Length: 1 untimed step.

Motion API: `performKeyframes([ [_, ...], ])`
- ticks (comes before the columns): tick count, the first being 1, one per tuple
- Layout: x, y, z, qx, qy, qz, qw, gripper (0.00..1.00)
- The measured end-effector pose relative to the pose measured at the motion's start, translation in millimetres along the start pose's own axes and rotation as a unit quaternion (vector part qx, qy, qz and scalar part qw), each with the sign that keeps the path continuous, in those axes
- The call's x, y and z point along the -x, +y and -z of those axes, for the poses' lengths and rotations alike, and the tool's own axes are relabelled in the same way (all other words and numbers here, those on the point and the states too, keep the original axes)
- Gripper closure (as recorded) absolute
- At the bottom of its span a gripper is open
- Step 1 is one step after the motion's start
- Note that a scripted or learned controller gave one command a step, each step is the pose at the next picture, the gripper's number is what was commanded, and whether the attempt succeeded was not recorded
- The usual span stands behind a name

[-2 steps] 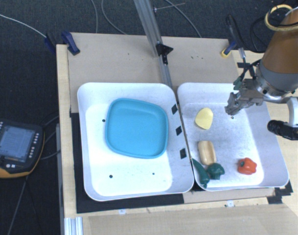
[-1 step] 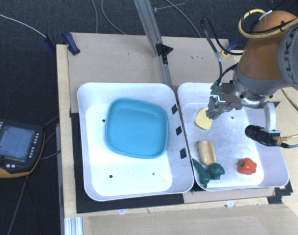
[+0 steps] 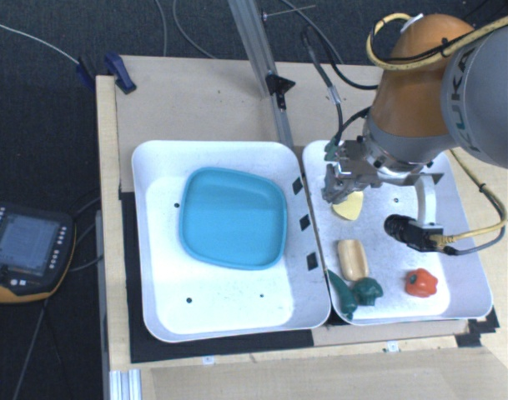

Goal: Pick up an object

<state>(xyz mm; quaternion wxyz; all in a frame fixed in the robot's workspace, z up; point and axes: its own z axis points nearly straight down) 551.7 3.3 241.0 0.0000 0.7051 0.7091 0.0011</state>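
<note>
- Gripper (image 3: 344, 187) of the grey arm (image 3: 479, 82) with its orange band hangs low over the right white bin (image 3: 462, 294), toward that bin's upper left part, directly above a pale yellow wedge-shaped piece (image 3: 349, 207).
- Whether the gripper is apart or together cannot be told from this slanted view; nothing is seen clamped in it.
- That yellow wedge lies on the bin floor at about 6 o'clock from the gripper, touching or just under it; contact cannot be confirmed.
- A tan rounded block like a bread loaf (image 3: 352, 259) lies at 6 o'clock from the wedge, near it but apart.
- A dark green leafy-looking toy (image 3: 356, 292) sits just at 6 o'clock of the tan block, against the bin's lower left corner.
- A small red pepper-shaped toy (image 3: 420, 282) rests at about 4 o'clock from the gripper, well apart from the green toy.
- A black cylindrical fitting with a yellow cable (image 3: 410, 231) lies over the bin at 3 o'clock of the tan block.
- The left white bin (image 3: 153, 223) holds a turquoise rounded-square plate (image 3: 233, 217) near its middle.
- Both bins sit side by side on the pale wooden counter (image 3: 195, 82).
- A handheld control pendant with a screen (image 3: 24, 252) lies on the dark floor at 9 o'clock of the counter.
</note>
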Motion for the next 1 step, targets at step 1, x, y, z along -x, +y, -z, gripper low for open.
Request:
performKeyframes([
  [1, -55.0, -7.7, -11.7, -0.001, 0.000, 0.000, 1.0000, 1.00],
])
